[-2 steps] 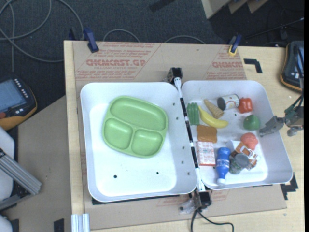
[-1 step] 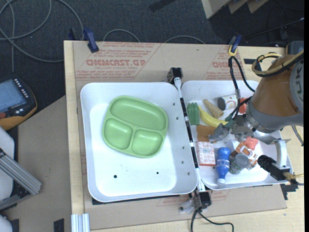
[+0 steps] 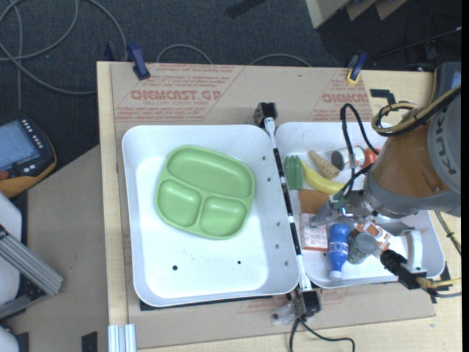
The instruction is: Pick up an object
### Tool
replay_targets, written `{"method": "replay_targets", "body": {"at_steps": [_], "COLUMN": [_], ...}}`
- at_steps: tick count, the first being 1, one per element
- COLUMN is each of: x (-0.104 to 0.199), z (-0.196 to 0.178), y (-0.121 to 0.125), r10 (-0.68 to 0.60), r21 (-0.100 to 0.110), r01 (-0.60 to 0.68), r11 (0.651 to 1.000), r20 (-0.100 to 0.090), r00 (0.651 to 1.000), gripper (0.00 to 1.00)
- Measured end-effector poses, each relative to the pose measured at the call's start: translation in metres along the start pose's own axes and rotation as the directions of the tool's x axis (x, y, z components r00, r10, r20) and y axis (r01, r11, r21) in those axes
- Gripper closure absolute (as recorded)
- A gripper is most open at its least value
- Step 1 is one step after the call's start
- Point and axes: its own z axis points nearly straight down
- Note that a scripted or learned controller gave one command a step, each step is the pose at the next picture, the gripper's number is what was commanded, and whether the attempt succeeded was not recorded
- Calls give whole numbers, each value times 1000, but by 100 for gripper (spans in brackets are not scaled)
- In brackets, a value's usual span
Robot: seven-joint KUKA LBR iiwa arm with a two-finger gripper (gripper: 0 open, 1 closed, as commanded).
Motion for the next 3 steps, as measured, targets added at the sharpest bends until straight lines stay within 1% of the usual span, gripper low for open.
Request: {"method": "replay_targets", "body": {"at_steps": [1,2,3], "x": [-7,-22,-4], "z": [6,6,7], "y": [27,-6,15], "r10": [1,-5,5], "r21": [-9,-27,-18], "r01": [-1,5,-4], "r11": [1000,1000,1000], "r20": [2,6,13], "r00": [1000,1000,1000], "gripper": [0,0,0]}}
